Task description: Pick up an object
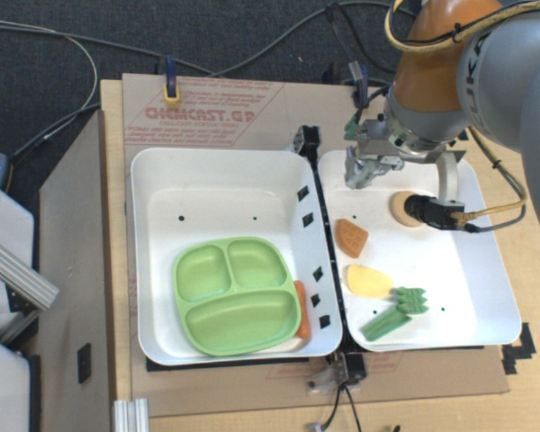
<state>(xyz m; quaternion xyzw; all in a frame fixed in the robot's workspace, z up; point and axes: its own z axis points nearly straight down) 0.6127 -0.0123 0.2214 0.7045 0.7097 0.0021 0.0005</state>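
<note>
Right bin (486, 277): orange wedge (350, 238), yellow piece (369, 282), green toy (395, 312), tan disc (402, 209). Jaws (364, 175) hover over its far-left corner, state cannot be told. Left bin (162, 196): green divided plate (237, 294).

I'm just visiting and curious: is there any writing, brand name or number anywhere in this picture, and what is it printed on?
"CHEMCAST GP" or close to it: large red letters, blurred, on the brown cardboard sheet behind the bins; I am not sure of every letter.
Smaller red print lines above and below that word on the same sheet: too small and blurred to read.
Dark lettering on the grey arm near the orange band: cut off and unreadable.
</note>
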